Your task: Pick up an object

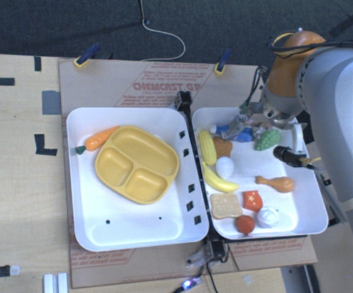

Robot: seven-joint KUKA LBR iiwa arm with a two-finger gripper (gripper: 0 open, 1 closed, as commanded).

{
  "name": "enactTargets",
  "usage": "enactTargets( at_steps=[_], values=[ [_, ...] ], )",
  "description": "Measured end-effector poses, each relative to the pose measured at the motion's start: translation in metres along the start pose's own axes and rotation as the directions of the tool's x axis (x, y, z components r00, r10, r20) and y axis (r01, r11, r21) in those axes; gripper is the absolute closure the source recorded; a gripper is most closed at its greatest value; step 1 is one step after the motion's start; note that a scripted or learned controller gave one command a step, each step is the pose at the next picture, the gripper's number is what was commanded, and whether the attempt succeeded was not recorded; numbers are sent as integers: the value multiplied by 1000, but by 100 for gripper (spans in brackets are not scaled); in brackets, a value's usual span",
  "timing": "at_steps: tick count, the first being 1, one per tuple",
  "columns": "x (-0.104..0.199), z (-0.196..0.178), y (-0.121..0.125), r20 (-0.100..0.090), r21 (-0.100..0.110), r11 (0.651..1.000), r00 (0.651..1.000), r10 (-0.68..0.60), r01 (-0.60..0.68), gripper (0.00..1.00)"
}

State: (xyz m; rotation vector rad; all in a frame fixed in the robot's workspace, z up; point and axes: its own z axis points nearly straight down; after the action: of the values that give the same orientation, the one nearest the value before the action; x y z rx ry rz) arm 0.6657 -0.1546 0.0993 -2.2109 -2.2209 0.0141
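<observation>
My gripper [247,122] hangs low over the far end of the right bin [308,209], coming down from the orange wrist band [286,72]. A blue toy [236,132] lies right under it, touching or nearly touching it. A green bumpy toy [265,139] sits just to its right and a brown piece [221,146] just to its left. Nearer the front lie a corn cob [206,146], a white egg [225,166], a banana [218,180], a drumstick [276,183], a red pepper piece [252,199], a bread slice [226,206], a tomato [245,224] and a white toy [268,217].
The left bin [103,224] holds a yellow divided plate [137,163] and a carrot [97,139] at its far left corner. A black ridge [192,163] separates the two bins. The grey arm body [335,121] looms over the right bin's right side.
</observation>
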Motion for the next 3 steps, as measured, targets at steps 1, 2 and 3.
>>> enactTargets(
  at_steps=[1, 2, 3],
  values=[
    [4, -43, -7, -1, -9, 1000, 1000, 3, -3, 100],
    [-4, -90, -6, -1, -14, 1000, 1000, 3, -3, 100],
    [-3, -128, -5, -1, -15, 1000, 1000, 3, -3, 100]
  ],
)
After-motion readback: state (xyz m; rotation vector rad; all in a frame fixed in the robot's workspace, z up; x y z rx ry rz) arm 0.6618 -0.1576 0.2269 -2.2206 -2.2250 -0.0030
